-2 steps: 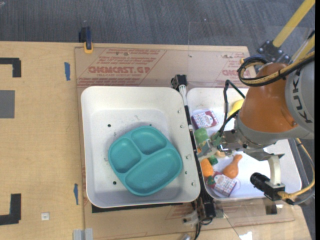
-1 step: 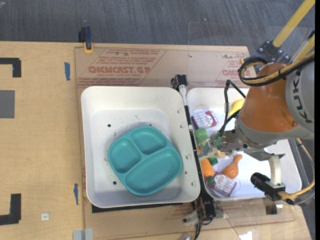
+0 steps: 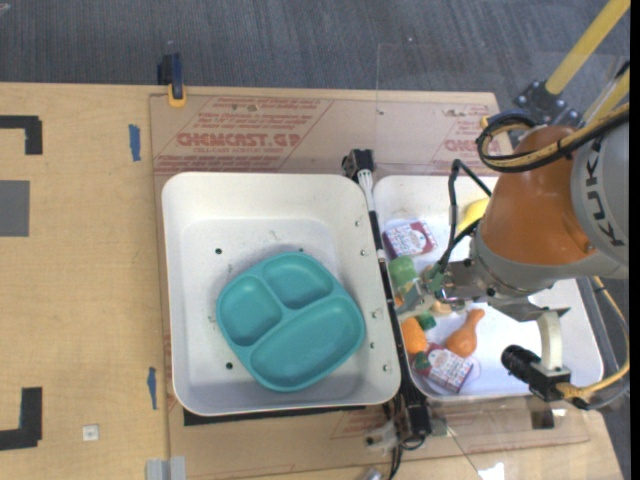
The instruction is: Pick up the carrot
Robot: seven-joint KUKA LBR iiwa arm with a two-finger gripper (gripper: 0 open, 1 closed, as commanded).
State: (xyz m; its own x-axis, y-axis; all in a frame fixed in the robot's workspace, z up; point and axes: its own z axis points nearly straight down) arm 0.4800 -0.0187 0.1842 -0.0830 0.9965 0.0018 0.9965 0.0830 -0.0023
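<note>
— Down at the left edge of the right bin (image 3: 585,363), against the divider, is that the carrot (image 3: 413,335)?

— I take it so: a short orange piece with a bit of green at its top, lying on the bin floor. It rests there, not lifted.

— And what lies round it?

— Just to its right an orange drumstick-shaped toy (image 3: 464,338); below them a small purple-and-white packet (image 3: 448,370); above, a green piece (image 3: 402,271) and another such packet (image 3: 408,238), with something yellow (image 3: 472,211) behind the arm.

— Where is the gripper (image 3: 440,286)?

— Low over the clutter, just above and right of the carrot, under the orange-banded wrist (image 3: 535,203). How it is set I cannot tell; the wrist hides too much.

— So how far along?

— I judge the approach made, the grasp not shown. Nothing orange is visibly held. Closing on the carrot and lifting remain.

— The left bin (image 3: 190,268)?

— It holds a teal divided plate (image 3: 290,320), well apart from all this.
</note>
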